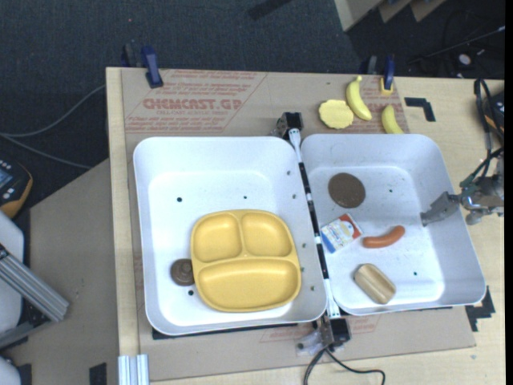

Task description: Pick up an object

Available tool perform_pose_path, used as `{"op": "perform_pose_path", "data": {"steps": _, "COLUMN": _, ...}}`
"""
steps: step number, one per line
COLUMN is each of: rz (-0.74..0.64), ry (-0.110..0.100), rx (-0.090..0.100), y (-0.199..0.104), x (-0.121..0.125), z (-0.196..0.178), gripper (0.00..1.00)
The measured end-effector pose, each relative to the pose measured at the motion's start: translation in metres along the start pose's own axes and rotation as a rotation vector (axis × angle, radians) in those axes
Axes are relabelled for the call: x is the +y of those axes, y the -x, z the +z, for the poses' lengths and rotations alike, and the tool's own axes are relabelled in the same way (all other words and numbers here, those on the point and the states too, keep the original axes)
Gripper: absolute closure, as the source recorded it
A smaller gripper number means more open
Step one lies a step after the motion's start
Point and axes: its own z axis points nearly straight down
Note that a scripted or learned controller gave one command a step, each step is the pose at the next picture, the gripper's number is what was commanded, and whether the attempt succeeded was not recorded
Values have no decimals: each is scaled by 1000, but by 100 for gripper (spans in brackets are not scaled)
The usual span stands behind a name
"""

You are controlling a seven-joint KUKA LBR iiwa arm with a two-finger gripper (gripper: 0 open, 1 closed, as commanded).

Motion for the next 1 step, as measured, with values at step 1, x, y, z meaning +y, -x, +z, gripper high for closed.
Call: {"op": "perform_pose_path", "data": {"steps": 1, "rz": -4, "ry": -1, "rx": 2, "y": -33, "x": 51, "z": 121, "gripper": 0}}
